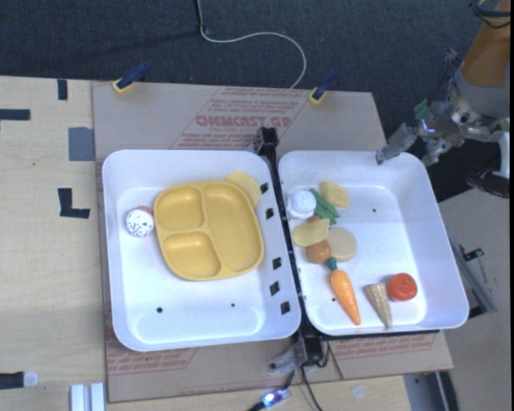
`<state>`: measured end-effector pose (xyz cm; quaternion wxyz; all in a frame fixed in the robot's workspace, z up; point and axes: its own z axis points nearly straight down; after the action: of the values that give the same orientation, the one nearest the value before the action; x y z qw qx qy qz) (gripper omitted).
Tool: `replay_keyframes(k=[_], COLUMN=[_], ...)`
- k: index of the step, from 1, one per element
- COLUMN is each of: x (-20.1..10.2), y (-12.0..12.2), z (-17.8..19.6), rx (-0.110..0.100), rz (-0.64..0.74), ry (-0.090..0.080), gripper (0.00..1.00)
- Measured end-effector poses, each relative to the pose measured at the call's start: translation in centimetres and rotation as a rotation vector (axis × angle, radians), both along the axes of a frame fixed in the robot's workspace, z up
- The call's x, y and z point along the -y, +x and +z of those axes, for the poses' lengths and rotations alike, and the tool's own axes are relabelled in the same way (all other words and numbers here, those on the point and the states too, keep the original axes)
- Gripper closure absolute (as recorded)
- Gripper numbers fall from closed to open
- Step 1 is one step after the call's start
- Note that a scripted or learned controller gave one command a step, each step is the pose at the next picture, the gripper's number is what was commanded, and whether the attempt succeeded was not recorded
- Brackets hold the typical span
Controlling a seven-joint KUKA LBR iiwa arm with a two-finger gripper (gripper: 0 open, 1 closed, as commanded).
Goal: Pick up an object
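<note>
The right bin [437,229] holds a cluster of toy foods: a carrot [344,296], a red tomato [402,287], a tan cone [379,304], a white round piece [301,202], a yellow piece [334,195], a green piece [325,206] and a cream disc [343,245]. My gripper [413,151] hangs over the bin's far right corner, well away from the foods. It is open, with nothing between its fingers.
The left bin [120,298] holds a yellow divided plate [210,229], a pale yellow piece [244,184] behind it and a speckled white ball [139,223]. Black clips join the bins along the middle wall [280,255]. A white cable [265,37] lies behind the bench.
</note>
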<state>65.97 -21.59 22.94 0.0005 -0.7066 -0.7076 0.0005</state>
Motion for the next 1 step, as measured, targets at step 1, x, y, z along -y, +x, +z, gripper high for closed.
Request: replay_keyframes(k=[1], x=[-6.49], y=[0.68], z=[-15.41], rx=[-0.005], rz=[0.006], ry=[0.002], gripper=[0.00])
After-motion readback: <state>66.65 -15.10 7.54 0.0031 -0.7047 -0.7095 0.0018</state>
